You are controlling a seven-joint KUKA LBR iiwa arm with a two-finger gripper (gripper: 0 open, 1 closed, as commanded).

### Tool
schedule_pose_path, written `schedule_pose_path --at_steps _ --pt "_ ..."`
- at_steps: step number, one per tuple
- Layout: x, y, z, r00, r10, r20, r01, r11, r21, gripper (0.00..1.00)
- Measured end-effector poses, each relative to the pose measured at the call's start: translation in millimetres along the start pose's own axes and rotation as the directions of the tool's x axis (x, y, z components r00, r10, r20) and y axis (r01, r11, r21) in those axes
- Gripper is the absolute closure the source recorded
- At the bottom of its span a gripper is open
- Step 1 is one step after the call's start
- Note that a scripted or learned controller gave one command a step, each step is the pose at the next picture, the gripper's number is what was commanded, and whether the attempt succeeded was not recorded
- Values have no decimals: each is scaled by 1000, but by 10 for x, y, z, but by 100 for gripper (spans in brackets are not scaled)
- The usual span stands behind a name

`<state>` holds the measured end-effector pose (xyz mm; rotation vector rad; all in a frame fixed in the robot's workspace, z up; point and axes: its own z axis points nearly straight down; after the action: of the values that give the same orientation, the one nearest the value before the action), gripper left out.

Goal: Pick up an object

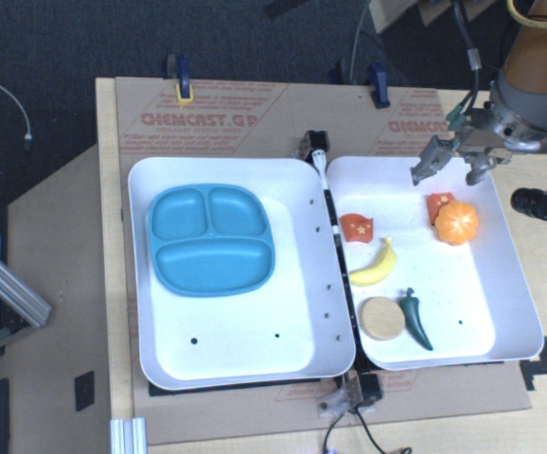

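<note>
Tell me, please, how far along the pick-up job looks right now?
Nothing looks done yet: the orange, banana and green pepper lie in the right bin. In hand: the pincer hangs open above that bin's far edge, with nothing between its fingers. Left: descend, close on one object, lift.

Your arm (538, 55): one, grey with orange band above the wrist, entering from upper right. Your gripper (453, 165): pointed down and leftward, jaws spread apart, nothing between them, hanging free.

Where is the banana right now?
The banana lies in the right bin, near its left wall, just below a red piece and above the tan disc.
</note>
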<state>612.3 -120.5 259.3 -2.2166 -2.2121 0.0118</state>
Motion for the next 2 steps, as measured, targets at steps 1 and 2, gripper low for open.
schedule_pose_path --at_steps 1,2 --pt "2 20 -66 1000 -2 2 2 1000 -12 0" --pt "-74 57 411 1000 -1 1 1 1000 -6 0"
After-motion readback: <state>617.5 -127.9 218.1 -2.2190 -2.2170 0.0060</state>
